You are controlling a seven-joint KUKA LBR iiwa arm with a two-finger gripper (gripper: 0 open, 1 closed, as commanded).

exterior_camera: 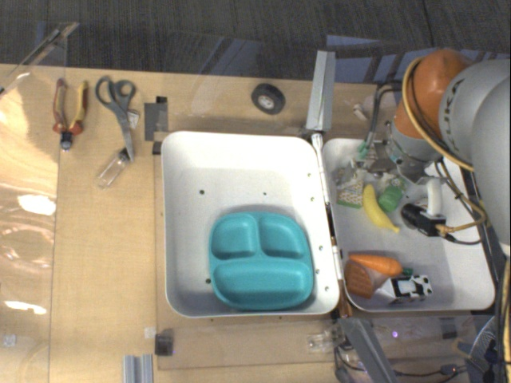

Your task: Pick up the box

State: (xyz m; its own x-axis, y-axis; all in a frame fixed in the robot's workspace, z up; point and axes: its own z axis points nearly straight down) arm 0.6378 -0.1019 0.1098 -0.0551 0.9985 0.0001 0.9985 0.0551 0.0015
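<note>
Hovering over the right bin [479, 302], toward its 11 o'clock corner: hand [382, 164], at the end of the grey arm [471, 110] reaching in from 3 o'clock. Opening of the hand: cannot tell, hidden under the wrist and cables. Nothing seen held.

Taken as the box [349, 190]: small pale speckled piece lying flat at 9 o'clock in the right bin, close against the wall shared with the left bin [184, 214], just off the hand at its 8 o'clock. Identity not certain; also box-like, a black-and-white carton [411, 287] at 6 o'clock of the same bin.

Neighbours: banana [377, 207] just beside the box at its 4 o'clock, green piece [390, 198] beyond that at 3 o'clock, carrot [375, 263] well apart at 6 o'clock. Teal tray [259, 260] in the left bin, irrelevant.

Step in hand, judged: approach, grasp not yet made.

To do it well:
- Shift toward 8 o'clock until centred over the box before descending.
- Align across the box's short side, keeping clear of the bin wall at 9 o'clock.
- Avoid catching the banana on the 4 o'clock side.
- Descend straight, close fully, lift vertically.
- Confirm box off the bin floor before moving away.
</note>
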